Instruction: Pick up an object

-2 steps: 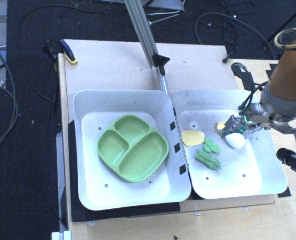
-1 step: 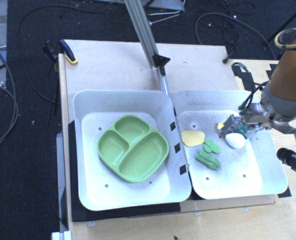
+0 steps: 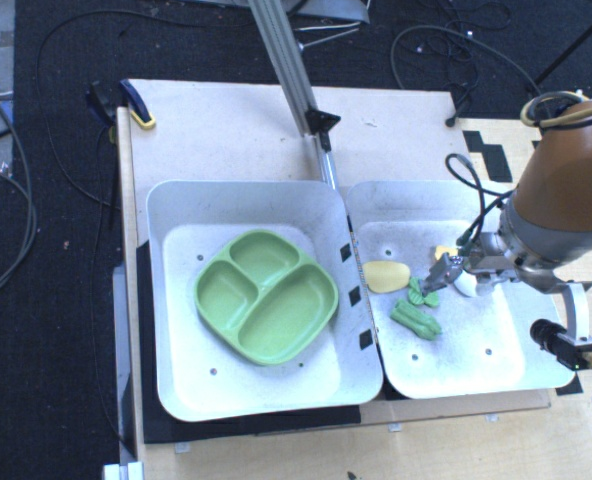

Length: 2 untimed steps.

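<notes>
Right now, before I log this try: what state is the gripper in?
Gripper: low in the right bin, right by the green object; open or shut cannot be told, and nothing is visibly held.

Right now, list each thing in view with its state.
Green divided plate: upright in the left bin, compartments bare.
Pale yellow object: lying in the right bin.
Green object: lying in the right bin.
Hand: low over the right bin.
</notes>
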### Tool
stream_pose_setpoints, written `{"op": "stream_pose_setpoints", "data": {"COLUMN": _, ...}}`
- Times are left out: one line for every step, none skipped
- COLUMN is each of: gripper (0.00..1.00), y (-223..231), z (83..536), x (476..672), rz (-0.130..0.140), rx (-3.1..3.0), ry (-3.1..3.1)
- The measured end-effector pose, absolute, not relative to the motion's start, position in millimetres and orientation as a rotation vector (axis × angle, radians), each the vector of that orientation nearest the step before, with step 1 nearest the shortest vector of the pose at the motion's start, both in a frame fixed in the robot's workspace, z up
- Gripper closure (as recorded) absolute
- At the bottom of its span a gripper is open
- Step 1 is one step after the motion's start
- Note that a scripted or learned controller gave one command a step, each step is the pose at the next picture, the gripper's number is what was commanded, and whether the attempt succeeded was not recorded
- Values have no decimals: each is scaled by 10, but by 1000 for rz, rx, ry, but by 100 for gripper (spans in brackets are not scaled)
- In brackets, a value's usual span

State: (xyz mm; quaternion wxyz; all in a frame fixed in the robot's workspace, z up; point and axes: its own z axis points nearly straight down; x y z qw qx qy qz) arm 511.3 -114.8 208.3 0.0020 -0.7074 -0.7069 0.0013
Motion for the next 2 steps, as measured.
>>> {"op": "stream_pose_setpoints", "data": {"gripper": 0, "y": -1095, "z": 1638, "x": 5090, "rz": 5, "rx": -2219, "ry": -2217}}
{"op": "stream_pose_setpoints", "data": {"gripper": 0, "y": -1130, "z": 1041, "x": 5152, "rz": 5, "rx": -2219, "ry": -2217}}
